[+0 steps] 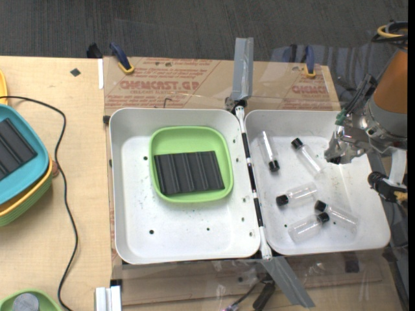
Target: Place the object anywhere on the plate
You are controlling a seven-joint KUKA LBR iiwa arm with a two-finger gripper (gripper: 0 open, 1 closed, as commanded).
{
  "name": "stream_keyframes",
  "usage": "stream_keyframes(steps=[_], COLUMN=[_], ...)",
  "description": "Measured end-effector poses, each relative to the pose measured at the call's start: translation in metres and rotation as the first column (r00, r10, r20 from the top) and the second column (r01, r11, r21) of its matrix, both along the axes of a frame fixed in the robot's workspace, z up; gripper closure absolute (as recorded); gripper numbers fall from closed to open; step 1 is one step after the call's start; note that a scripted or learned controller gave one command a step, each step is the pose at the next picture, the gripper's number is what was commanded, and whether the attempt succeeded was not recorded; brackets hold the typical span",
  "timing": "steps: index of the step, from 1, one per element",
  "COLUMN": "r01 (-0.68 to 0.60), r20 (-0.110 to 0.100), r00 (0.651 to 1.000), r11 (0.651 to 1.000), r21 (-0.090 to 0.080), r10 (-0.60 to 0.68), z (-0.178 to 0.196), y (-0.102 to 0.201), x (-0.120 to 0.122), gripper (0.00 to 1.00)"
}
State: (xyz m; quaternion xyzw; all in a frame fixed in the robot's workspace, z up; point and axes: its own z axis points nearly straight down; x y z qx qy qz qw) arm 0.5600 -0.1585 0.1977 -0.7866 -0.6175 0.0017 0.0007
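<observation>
1. Biggest risk from here is probably a slip. The vials [297, 193] are clear, smooth and round, so one could roll or squirt out sideways as the fingers close on it.
2. They also lie at all sorts of angles in the right bin [369, 241], and a couple near the front sit just beside each other, so the gripper [336, 149] could nudge a neighbour or catch two at once.
3. The lip between the bins is another snag point. A low carry over to the left bin [123, 193] might clip it and knock a loose grab free.
4. Looks-wise, the vials are small see-through tubes with black caps, about five of them, scattered across the right bin's floor.
5. The gripper hangs over the right bin's far right side, near the wall. Can't tell if its fingers are spread or pressed together, and nothing visible is pinched there.
6. The green plate [162, 141] sits in the left bin with a dark ribbed slab [191, 172] on it.
</observation>
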Motion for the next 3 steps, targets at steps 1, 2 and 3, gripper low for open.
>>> stream_keyframes(steps=[1,2,3], r01=[0.0,0.361,0.53], r20=[0.0,0.001,-0.001], r00=[1.0,0.933,0.848], r11=[1.0,0.933,0.848], r21=[0.0,-0.002,-0.004], r10=[0.0,-0.361,-0.53], z=[0.0,0.073,0.077], y=[0.0,0.01,0.011], x=[0.0,-0.017,-0.027], gripper=[0.0,0.0,0.0])
